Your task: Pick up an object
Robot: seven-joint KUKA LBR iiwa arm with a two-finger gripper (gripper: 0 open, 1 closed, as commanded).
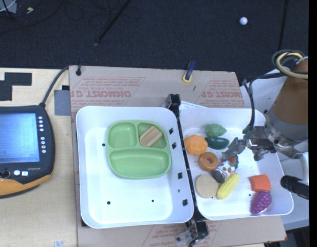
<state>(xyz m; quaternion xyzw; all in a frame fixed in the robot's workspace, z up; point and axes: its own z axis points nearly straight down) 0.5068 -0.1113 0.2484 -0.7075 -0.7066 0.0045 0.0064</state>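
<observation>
Reaching in low over the right bin (286, 202), the end effector (235, 149) hangs above the toy food: doughnut (208, 161), corn cob (226, 186), orange (196, 144). Its spread I cannot tell; nothing visibly gripped.

We see 2 shallow white plastic bins side by side: the left bin (91, 189) and the right bin (281, 163). The grey two-finger gripper (246, 148) hangs over the right bin, its fingers (234, 147) standing apart. Just left of the fingers lie a dark green plastic vegetable (218, 143) and, behind it, a light green plastic pepper (215, 130). Further left sits a round orange plastic fruit (196, 144), with a brown ring doughnut (208, 161) in front of it. In front of the fingers lie a yellow plastic corn cob (227, 185), a flat round beige biscuit (205, 186) to its left, and an orange-red block (260, 182) behind a purple grape bunch (261, 201). Far left of the fingers, the left bin holds a green divided plastic plate (137, 161), with a pale wooden block (150, 136) in its rear right compartment.
</observation>
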